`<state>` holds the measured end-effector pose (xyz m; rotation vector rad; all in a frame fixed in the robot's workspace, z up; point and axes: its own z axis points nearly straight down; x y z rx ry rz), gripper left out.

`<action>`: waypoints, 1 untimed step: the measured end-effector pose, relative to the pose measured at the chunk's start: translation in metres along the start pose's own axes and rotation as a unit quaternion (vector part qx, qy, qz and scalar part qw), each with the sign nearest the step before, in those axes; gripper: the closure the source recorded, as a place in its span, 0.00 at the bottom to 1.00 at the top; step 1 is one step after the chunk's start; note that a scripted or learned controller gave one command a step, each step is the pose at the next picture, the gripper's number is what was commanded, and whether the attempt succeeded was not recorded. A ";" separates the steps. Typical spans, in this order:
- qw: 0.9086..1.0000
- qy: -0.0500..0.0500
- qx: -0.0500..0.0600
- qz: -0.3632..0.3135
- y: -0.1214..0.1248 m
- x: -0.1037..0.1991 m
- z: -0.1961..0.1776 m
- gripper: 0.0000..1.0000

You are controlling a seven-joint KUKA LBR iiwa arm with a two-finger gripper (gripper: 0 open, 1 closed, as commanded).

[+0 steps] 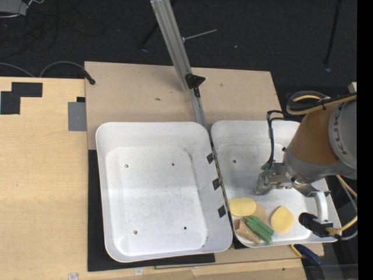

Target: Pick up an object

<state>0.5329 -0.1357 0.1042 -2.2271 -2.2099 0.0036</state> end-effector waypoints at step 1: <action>1.000 -0.001 -0.004 -0.004 0.001 0.001 -0.063 1.00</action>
